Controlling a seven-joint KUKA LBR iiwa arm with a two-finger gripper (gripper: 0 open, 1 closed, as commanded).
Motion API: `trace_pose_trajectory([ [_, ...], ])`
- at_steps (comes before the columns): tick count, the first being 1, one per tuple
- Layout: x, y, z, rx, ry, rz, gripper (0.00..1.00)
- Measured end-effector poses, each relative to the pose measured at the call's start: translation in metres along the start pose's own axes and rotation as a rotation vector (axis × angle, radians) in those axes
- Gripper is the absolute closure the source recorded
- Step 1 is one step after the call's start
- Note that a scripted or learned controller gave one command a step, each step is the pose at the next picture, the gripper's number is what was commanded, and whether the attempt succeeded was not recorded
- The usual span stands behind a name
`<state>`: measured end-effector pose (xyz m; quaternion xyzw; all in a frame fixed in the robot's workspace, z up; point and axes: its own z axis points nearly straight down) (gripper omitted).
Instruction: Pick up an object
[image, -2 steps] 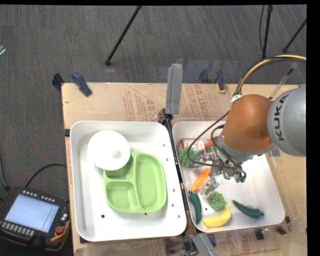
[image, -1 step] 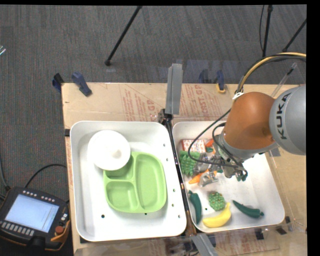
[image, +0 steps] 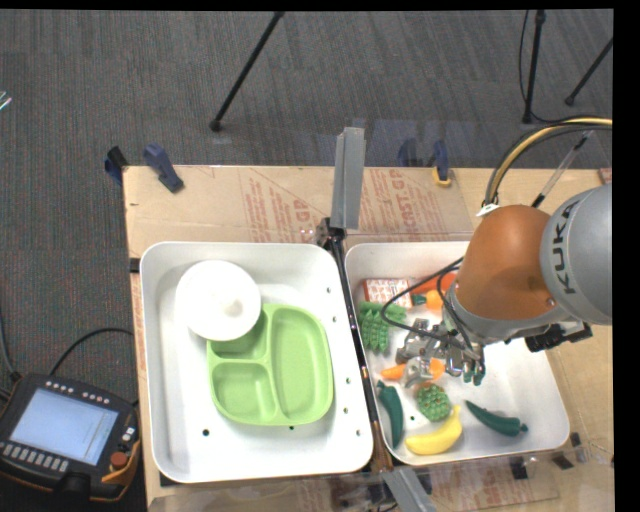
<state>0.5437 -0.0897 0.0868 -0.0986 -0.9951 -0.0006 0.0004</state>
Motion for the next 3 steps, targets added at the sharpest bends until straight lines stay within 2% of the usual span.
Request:
trace_pose_trajectory([
  [1,-0.057,0.027,-0.198,-0.002,-0.016,0.101,1.0],
  [2,0.008,0.052,-0.127,0.0,0.004,-0.087,1.0],
  [3,0.064,0.067,-0.099,-0.001,0.003,-0.496,1.0],
])
